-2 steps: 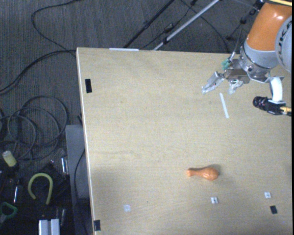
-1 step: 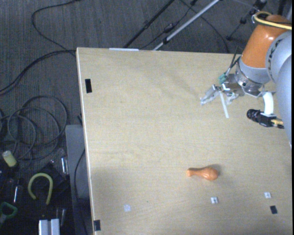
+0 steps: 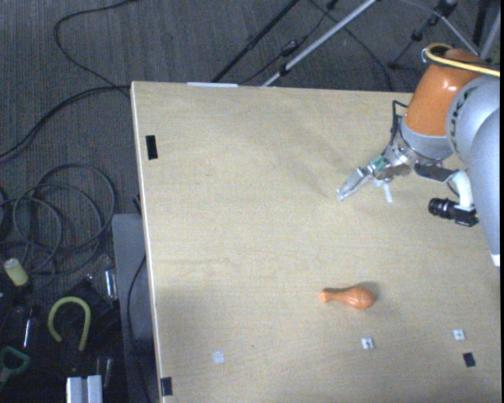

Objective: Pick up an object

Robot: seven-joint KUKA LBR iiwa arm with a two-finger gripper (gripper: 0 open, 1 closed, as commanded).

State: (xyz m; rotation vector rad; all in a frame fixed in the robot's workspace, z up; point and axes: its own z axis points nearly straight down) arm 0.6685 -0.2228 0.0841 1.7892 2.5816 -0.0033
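Camera view shows you the hand (image 3: pixel 365 181), fingers apart and holding nothing, well apart from the orange object (image 3: pixel 350 296) on the desk (image 3: pixel 235 225).

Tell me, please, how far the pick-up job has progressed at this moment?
Nothing looks done yet: the orange object lies on the wooden bench top, untouched. In hand: the end effector is above the bench, apart from the object, nearer the far edge. Left to do: move over the object, descend, grasp and lift it.

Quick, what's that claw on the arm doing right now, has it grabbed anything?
Gripper: open, holding nothing; it is above the bench, apart from the orange object.
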